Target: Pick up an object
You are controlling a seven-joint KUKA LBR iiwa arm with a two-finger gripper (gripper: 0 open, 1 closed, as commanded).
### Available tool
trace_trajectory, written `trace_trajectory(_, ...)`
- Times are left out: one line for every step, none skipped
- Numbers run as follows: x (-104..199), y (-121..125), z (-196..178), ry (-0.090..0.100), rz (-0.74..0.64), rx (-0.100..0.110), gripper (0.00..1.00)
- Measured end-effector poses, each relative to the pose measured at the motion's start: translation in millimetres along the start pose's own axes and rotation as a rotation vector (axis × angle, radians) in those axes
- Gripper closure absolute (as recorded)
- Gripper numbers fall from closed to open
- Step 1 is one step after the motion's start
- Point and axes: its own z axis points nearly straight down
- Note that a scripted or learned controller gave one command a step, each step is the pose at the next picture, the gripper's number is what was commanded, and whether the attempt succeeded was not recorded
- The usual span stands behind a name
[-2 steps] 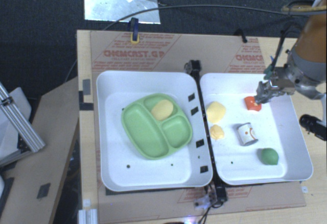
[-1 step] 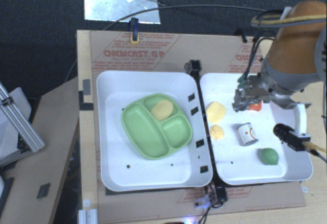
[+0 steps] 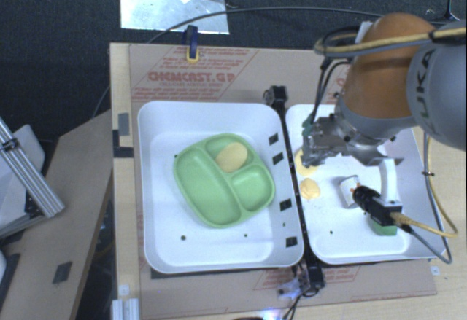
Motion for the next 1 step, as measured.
trace_trajectory(53.2, -6.7, 20.3, -0.001, 0.001, 0.0, 1.0)
